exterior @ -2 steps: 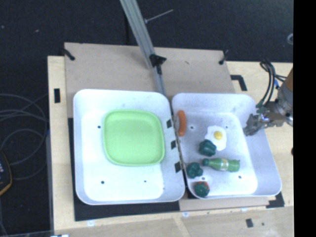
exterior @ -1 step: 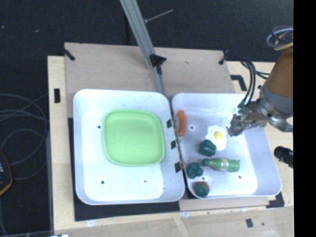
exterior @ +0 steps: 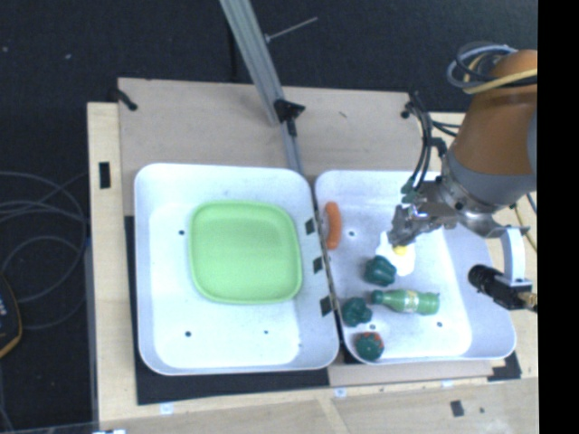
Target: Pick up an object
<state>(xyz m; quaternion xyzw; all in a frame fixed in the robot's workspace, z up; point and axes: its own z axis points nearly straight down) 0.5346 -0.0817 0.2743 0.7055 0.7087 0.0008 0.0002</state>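
Gripper (exterior: 404, 233) perhaps touching yellow object (exterior: 403, 259).

1. One fixed camera, set above the bench (exterior: 217, 107), looking down at a slant.
2. Far enough to take in both white bins: left bin (exterior: 163, 333) and right bin (exterior: 479, 333), side by side, plus dark floor around.
3. Far edge of bench toward top of view, near edge toward bottom.
4. Arm (exterior: 493, 143) entering from right side of view.
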